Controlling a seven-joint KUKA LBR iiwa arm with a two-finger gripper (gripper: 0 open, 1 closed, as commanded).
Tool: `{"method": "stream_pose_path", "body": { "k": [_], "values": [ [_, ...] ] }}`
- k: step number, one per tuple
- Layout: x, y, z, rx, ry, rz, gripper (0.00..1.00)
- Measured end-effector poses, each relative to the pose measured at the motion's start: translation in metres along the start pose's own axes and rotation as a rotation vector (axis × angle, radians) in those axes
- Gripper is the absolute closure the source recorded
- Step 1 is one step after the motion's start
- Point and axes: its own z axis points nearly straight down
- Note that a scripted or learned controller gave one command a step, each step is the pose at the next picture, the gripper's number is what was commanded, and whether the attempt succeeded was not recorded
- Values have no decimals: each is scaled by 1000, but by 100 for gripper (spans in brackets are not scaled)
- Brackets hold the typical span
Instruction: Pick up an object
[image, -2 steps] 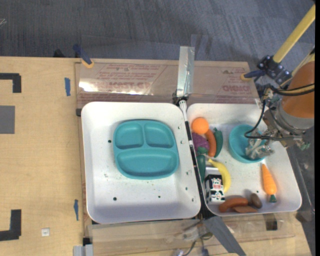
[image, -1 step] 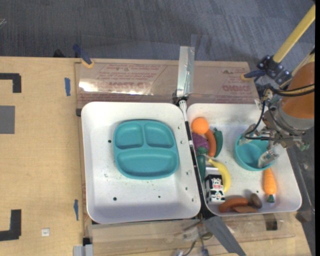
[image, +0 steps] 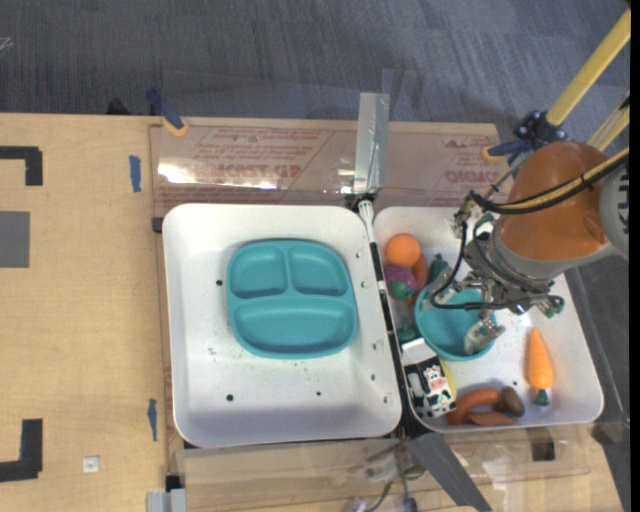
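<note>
My gripper (image: 487, 322) hangs over the right bin (image: 580, 385), above a teal bowl (image: 448, 330) near the bin's middle. The wrist hides the fingertips. An orange ball (image: 403, 250) lies at the bin's back left, with a purple and green toy (image: 402, 283) just in front of it. A toy carrot (image: 539, 364) lies to the right of the bowl. A black and white box (image: 430, 385) and a sausage-like toy (image: 483, 402) rest along the front wall.
The left bin (image: 190, 380) holds a teal divided plate (image: 291, 297). A metal divider post (image: 371, 140) stands behind the seam between the bins. The wooden bench top (image: 70, 300) spreads to the left. A yellow pole (image: 590, 70) slants at the top right.
</note>
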Motion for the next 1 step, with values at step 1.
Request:
{"method": "stream_pose_path", "body": {
  "k": [1],
  "values": [
    [74, 6, 2, 13, -6, 76, 0]
  ]
}}
